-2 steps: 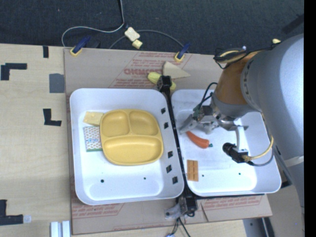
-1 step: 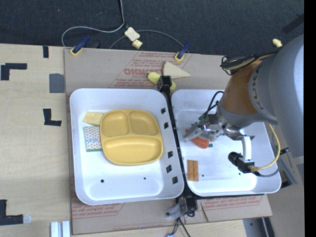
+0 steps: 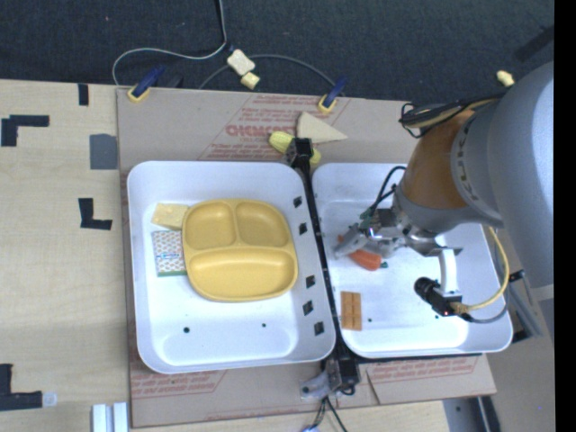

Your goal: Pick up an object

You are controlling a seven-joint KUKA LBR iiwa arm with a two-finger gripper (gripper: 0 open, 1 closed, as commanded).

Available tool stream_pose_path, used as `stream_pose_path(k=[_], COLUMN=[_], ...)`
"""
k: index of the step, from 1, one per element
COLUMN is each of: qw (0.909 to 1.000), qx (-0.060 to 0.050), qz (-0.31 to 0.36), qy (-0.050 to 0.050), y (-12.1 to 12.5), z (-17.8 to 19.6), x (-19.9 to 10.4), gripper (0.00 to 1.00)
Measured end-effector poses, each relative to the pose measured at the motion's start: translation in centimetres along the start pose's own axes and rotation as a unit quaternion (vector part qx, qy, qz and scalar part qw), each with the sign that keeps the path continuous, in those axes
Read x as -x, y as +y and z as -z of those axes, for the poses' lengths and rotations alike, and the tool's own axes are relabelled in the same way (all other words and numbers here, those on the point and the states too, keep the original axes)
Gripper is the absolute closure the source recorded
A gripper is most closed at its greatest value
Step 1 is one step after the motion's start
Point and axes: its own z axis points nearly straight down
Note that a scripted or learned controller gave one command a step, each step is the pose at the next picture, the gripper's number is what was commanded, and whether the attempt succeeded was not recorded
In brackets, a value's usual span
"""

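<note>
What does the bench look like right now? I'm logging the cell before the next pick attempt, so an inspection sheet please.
Surface: two shallow white bins side by side on brown cardboard.
Job's things: small orange object and flat brown card in the right bin.
Clutter: yellow three-compartment plastic tray, pale yellow piece and patterned card in the left bin.
Grippers: gripper just above the orange object; grasp unclear.
Cables: white cable beyond the bins; yellow cable by the arm.
Surroundings: dark carpet.

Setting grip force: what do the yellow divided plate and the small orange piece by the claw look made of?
Yellow divided plate: likely moulded plastic, smooth, soft sheen, rounded compartments. Orange piece: too small to tell, possibly plastic or rubber, matte. Claw sits beside it.
</note>
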Motion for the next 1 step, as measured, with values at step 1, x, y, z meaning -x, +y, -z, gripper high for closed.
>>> stream_pose_path(k=[1], qw=[1.0], qx=[-0.001], qz=[0.0], qy=[0.0], y=[-0.08], z=[-0.01], x=[-0.56], gripper=[0.0])
